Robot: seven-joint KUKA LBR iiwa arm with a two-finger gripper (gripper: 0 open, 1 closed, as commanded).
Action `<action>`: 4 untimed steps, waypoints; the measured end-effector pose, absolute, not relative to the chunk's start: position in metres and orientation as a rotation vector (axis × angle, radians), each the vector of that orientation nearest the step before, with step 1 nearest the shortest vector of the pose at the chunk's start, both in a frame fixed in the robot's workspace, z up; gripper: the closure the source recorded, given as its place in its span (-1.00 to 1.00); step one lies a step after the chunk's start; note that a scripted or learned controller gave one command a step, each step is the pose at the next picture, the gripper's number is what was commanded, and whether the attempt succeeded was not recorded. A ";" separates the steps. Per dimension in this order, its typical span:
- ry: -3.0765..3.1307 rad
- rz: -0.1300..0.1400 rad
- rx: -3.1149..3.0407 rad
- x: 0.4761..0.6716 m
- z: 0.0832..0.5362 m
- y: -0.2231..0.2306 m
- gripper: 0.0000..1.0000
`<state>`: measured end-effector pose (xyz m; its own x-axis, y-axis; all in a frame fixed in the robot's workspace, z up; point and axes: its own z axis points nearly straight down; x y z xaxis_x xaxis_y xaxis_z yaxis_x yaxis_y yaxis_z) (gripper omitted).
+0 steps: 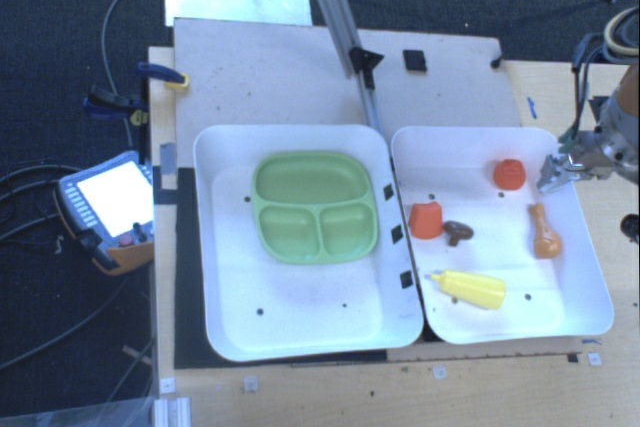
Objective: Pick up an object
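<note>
- Objects sit in the right bin point(600, 315): an orange bottle-shaped piece point(544, 233) by its right wall, a red cup point(509, 174) toward the far right corner.
- I see my gripper point(556, 173) at that bin's right rim, carrying nothing; jaw state unclear.
- I judge this the approach step: next, drop over the bottle-shaped piece.

Lab: clamped bench point(330, 65), cables point(130, 5).
</note>
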<state>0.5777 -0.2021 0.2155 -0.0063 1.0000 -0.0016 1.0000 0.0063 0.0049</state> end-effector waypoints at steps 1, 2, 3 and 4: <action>2.233 0.002 2.210 0.578 0.209 -0.144 1.00; 2.232 0.002 2.211 0.580 0.202 -0.089 1.00; 2.234 0.005 2.208 0.587 0.217 -0.030 1.00; 2.233 0.004 2.210 0.594 0.223 0.014 1.00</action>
